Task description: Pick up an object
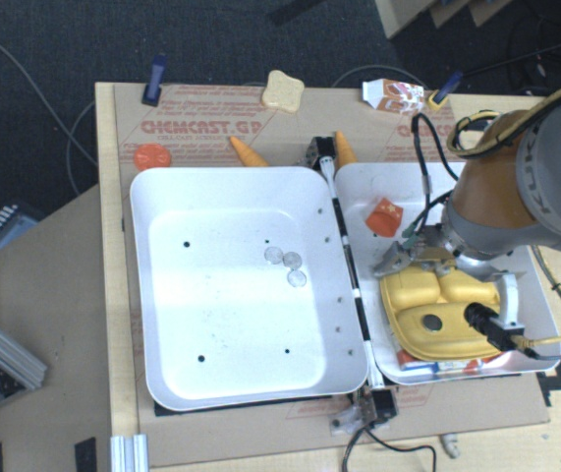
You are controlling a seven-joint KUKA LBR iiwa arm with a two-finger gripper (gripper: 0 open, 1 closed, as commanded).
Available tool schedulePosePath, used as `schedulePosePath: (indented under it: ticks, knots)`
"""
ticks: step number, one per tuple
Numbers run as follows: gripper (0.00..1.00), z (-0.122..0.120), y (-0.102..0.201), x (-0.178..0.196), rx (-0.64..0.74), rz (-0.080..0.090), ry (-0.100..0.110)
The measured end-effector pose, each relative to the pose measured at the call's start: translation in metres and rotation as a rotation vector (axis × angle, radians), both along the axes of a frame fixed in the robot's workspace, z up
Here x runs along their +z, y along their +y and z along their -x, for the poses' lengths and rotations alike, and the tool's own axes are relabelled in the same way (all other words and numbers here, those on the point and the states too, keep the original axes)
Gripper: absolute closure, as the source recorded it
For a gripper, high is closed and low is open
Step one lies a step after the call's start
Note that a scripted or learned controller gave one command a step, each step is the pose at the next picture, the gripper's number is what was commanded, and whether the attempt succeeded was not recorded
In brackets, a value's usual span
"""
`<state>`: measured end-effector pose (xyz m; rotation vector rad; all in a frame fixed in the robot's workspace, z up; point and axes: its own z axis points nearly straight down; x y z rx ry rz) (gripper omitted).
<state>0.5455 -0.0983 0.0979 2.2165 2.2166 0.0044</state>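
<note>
Pincer low in my right bin, spread of it I cannot tell. Yellow toy lies just below-right of tip, touching or nearly, long axis diagonal. Orange block just above-left, near.

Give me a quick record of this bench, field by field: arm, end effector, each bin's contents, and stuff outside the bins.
arm: grey with orange band, reaching in from the right over the right bin
end effector: low over the right bin, just above the yellow toy; fingers unclear
left bin: three coins
right bin: yellow toy, orange block
outside bins: sponge piece, orange disc, blue clip
</note>
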Motion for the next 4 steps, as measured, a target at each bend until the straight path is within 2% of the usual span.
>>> schedulePosePath:
  ticks: [1, 2, 3, 4]
  knots:
    - [0.00, 0.006, 0.001, -0.005, 0.002, 0.003, -0.016]
    - [0.00, 0.034, -0.002, -0.004, 0.005, 0.013, -0.038]
    - [0.00, -0.021, 0.003, 0.017, 0.001, -0.003, 0.005]
    - [0.00, 0.024, -0.009, -0.004, 0.005, 0.005, -0.023]
